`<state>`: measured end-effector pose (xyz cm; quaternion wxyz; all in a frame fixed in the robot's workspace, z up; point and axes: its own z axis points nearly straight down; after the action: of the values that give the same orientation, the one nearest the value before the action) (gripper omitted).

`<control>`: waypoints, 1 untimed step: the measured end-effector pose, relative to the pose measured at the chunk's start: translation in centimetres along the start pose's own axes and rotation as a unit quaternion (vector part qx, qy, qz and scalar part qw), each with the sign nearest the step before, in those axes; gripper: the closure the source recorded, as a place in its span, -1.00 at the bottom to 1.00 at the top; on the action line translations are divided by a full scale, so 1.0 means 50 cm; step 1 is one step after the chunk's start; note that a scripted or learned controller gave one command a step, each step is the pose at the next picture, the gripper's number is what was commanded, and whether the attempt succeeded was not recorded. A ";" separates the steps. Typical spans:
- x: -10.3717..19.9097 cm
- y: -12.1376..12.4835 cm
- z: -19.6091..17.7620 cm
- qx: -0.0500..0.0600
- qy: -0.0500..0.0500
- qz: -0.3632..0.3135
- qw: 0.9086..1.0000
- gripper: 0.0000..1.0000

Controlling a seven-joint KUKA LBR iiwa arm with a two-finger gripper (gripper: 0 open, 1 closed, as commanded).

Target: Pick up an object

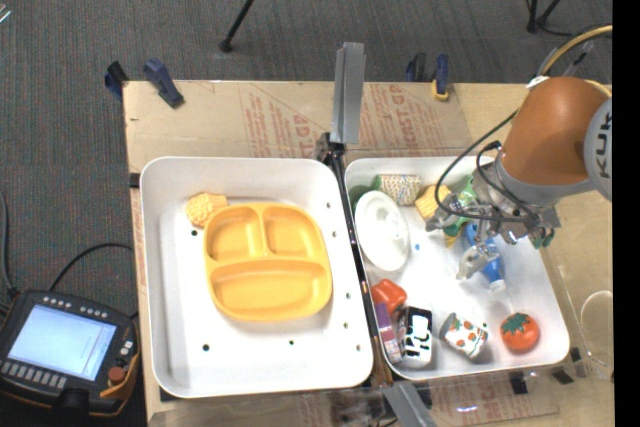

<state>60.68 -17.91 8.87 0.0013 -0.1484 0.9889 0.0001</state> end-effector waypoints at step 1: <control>-0.006 0.004 -0.022 0.000 -0.003 -0.002 1.000 1.00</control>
<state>60.90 -17.65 9.99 0.0037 -0.1505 0.9886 0.0005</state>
